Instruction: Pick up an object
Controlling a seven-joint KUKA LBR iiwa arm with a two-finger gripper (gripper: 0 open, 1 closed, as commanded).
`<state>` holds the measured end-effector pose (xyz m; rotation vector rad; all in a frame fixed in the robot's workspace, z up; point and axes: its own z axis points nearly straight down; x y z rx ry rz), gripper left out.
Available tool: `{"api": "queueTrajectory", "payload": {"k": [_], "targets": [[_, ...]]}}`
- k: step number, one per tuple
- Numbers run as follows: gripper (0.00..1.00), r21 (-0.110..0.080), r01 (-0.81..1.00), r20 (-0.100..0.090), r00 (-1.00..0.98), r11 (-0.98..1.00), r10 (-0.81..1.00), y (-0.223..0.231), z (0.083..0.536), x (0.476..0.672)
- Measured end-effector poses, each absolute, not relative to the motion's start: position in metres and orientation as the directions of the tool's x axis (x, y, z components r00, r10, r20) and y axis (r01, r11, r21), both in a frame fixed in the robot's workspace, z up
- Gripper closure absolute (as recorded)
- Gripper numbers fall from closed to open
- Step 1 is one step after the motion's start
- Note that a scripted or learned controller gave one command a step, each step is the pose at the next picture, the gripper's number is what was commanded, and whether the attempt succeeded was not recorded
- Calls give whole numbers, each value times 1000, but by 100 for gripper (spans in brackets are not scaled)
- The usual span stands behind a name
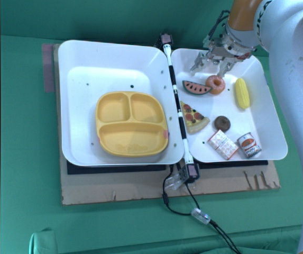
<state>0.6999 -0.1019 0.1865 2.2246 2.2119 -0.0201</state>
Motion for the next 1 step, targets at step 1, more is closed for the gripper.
{"api": "queueTrajectory", "payload": {"k": [1], "targets": [[0, -6, 1000, -12, 6, -6, 1000, -102, 186, 700]]}}
